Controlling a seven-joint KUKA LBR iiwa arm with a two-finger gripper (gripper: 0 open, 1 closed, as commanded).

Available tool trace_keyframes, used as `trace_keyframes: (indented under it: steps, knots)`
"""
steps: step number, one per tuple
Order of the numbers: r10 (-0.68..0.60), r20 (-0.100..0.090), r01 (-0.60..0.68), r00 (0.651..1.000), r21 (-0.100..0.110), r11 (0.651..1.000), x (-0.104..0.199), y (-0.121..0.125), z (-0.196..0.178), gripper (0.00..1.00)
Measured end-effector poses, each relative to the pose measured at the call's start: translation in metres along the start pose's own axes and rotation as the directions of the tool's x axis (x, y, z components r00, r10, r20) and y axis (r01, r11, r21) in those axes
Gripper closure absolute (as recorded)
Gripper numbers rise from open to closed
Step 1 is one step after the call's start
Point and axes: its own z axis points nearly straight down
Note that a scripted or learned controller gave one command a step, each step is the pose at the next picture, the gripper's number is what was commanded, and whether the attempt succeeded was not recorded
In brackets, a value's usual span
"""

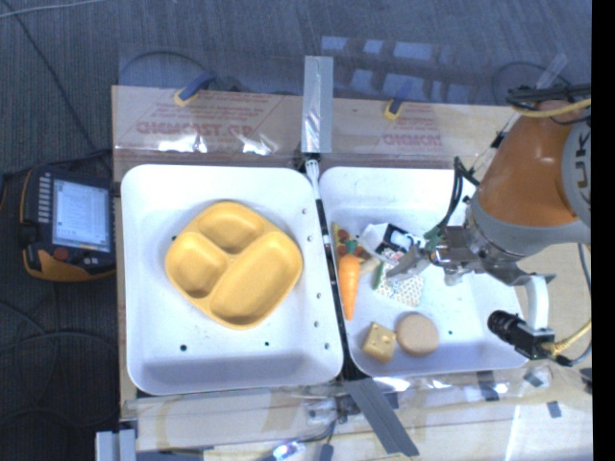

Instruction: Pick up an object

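Beside the carrot (349,285), on its right, my gripper (415,256) hangs over the mesh pad (401,282); finger state cannot be determined.

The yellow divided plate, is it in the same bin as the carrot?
No, the yellow divided plate sits in the left bin; the carrot lies in the right bin.

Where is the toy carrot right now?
The carrot lies in the right bin, against its left wall, just above the cheese wedge.
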Motion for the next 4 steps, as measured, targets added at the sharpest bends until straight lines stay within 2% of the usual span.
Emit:
trace_keyframes:
  steps: [1,2,3,4]
  knots:
    - [-0.091,0.010,0.091,0.996,-0.030,0.995,-0.025,0.089,0.090,0.00]
    - [-0.179,0.020,0.180,0.984,-0.052,0.982,-0.068,0.114,0.101,0.00]
    - [-0.014,0.008,0.014,1.000,-0.047,0.999,-0.103,0.155,0.102,0.00]
    - [-0.034,0.024,0.035,0.999,-0.059,0.998,-0.055,0.113,0.102,0.00]
